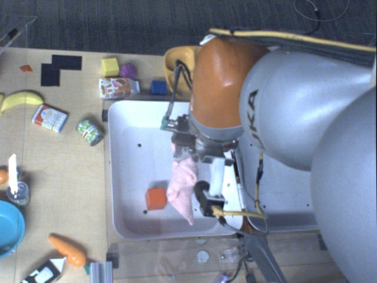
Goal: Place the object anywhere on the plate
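A crumpled pink cloth (182,186) stretches down the middle of the left white bin (126,158). Its upper end disappears under the gripper (194,158), which sits just above it, largely covered by the orange-banded wrist. The cloth's lower tip points at the bin's near wall. An orange block (156,198) rests on the bin floor just left of the cloth, close to it. A yellow dish-like object (178,62) stands behind the bin's far edge, half hidden by the arm.
On the wooden bench to the left lie a banana (20,100), a small carton (50,118), a can (90,131), a carrot (68,249) and a blue bowl (9,229). Small blocks and a box (119,87) line the far edge. The arm covers the right bin.
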`<action>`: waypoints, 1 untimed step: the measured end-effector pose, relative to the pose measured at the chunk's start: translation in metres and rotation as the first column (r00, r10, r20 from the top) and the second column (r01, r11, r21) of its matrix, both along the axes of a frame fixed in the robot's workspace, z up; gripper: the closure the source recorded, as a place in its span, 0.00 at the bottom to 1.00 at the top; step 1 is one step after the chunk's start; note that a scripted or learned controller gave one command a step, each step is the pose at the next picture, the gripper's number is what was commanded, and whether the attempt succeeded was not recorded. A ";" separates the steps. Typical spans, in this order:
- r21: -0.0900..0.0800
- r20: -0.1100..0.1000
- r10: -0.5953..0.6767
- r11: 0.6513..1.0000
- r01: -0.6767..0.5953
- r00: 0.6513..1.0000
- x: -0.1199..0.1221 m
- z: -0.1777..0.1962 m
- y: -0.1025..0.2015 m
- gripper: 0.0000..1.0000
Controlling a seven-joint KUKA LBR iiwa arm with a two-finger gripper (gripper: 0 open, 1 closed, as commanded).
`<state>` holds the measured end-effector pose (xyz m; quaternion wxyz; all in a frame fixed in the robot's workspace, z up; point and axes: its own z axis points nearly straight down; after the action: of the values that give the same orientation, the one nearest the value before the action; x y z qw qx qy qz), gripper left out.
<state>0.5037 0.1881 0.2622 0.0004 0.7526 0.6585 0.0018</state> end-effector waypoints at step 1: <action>-0.001 -0.004 -0.051 0.999 0.051 0.999 0.008 -0.058 0.037 1.00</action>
<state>0.5113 0.2250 0.2041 -0.0004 0.7692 0.6390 -0.0002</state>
